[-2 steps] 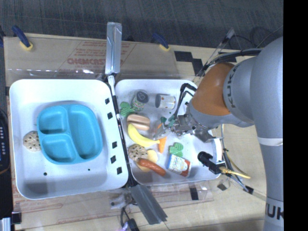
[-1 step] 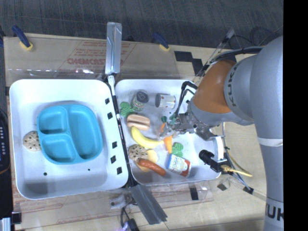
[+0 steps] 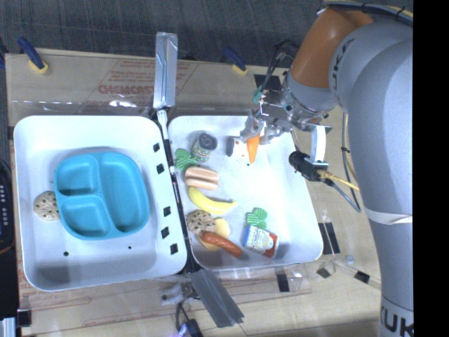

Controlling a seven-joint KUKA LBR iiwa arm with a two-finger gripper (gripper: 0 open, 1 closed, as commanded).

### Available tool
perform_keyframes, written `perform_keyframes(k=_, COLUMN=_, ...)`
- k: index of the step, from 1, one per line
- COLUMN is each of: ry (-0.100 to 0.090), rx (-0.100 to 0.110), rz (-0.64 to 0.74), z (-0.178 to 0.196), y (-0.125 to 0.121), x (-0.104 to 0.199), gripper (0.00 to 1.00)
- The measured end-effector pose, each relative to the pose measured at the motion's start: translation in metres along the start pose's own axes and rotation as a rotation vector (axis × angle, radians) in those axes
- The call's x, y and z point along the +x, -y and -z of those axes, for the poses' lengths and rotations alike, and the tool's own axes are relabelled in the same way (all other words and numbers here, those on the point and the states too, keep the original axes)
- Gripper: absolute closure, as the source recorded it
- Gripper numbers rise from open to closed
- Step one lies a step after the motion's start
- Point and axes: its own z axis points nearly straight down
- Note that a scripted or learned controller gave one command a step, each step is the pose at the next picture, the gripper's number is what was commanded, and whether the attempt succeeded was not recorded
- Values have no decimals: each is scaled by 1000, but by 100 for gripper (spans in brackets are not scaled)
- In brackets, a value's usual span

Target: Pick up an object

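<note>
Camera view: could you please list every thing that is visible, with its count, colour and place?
Bins: 2, white, side by side on the bench.
Divided plate: 1, blue, middle of left bin.
Cookies: 2, tan with dark chips; one at the plate's left edge, one in the right bin by the banana.
Can: 1, grey, upper left of right bin.
Hot dog: 1, tan and pink, below the can.
Banana: 1, yellow, below the hot dog.
Sausage: 1, red-brown, near the right bin's front edge.
Packet: 1, white, red and blue, right of the sausage.
Carrot: 1, orange, between the gripper fingers.
Gripper: 1, metal, over the right bin's upper part.
</note>
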Motion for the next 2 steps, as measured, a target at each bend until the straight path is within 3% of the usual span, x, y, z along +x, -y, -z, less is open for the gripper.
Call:
perform_keyframes(k=1, ry=-1, rx=6, rz=118, z=-86, y=-35, x=-39, gripper=100)
perform_keyframes(k=2, ry=-1, rx=-6, rz=209, z=-17, y=-27, x=18, gripper=100)
